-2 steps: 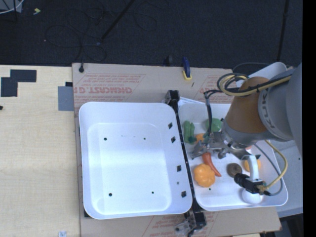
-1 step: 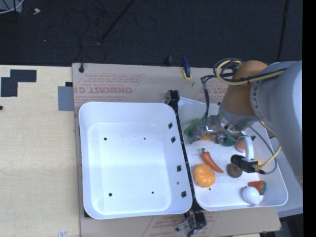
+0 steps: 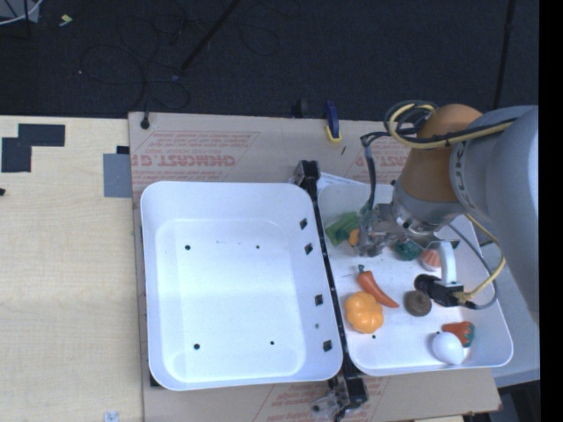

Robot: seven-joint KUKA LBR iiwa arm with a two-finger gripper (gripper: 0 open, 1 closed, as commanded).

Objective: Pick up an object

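Observation:
My gripper (image 3: 373, 241) hangs low in the right bin (image 3: 396, 359), near its upper left part. Just left of it lies a green toy (image 3: 341, 228) with a small orange bit (image 3: 354, 236) beside it. A teal thing (image 3: 407, 251) rests under the wrist to the right. Below the gripper a red-orange chili pepper (image 3: 376, 288) lies apart from it. I see nothing between the fingers.
In the right bin also lie an orange round fruit (image 3: 363, 312), a brown ball (image 3: 417, 302), a white egg-like ball (image 3: 448, 348), a red and green piece (image 3: 459, 331) and a pink piece (image 3: 431, 258). The left bin (image 3: 158, 236) stands beside it.

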